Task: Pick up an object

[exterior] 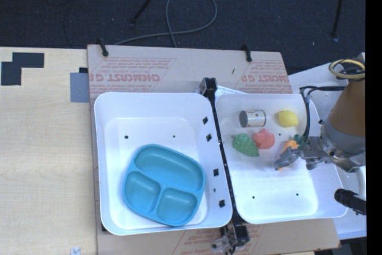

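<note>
Camera view: looking down at a slant on both bins, arm coming in from the right.
Gripper [285,159]: low over the right bin [280,206], near its right wall; whether it is open or closed, I cannot tell, the tip is too small and dark to read.
Small orange thing [292,144]: sitting right at the gripper's tip, touching or just beside it, I cannot say which, and I cannot say it is held.
Red object [264,140]: closest clear candidate, just left of the gripper, rounded, resting against the green one.
Green object [245,145]: touching the red one on its left; looks like a bumpy toy, probably light and a bit yielding.
Metal cylinder [253,119]: lying on its side towards the back of the bin; stiff, likely slick, likely to roll, so best taken across its curved body.
Yellow object [287,118]: back right, apart from the rest, rounded, probably light, easiest to reach with room either side.
Best hold, my call: the yellow one, across its narrow middle.
Blue tray [164,184]: lying in the left bin [119,110], three compartments, well apart from the action.
</note>
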Robot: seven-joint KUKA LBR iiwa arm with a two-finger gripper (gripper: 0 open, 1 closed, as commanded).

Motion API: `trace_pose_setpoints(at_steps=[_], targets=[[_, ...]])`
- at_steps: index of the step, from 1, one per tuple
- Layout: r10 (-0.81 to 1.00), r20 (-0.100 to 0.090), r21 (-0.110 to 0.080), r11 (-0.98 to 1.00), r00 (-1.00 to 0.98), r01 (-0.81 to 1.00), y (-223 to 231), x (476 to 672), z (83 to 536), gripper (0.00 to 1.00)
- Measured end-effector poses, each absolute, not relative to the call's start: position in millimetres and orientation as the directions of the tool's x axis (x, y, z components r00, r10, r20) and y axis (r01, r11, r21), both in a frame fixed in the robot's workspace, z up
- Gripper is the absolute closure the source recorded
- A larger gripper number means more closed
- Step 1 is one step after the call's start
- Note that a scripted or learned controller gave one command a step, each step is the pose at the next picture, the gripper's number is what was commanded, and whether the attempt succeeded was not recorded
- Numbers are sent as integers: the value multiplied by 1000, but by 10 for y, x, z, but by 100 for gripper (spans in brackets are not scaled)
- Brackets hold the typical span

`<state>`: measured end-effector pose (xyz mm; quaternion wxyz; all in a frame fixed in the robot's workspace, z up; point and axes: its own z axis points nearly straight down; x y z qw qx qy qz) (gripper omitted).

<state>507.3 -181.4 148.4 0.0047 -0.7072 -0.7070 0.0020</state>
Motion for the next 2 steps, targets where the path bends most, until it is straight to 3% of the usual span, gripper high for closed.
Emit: trace_pose_setpoints(at_steps=[1, 2], targets=[[1000, 3, -7, 0, 0, 1000, -1795, 5091, 1047, 0], [1000, 2, -4, -6, 6, 1000, -1813, 5097, 1171, 100]])
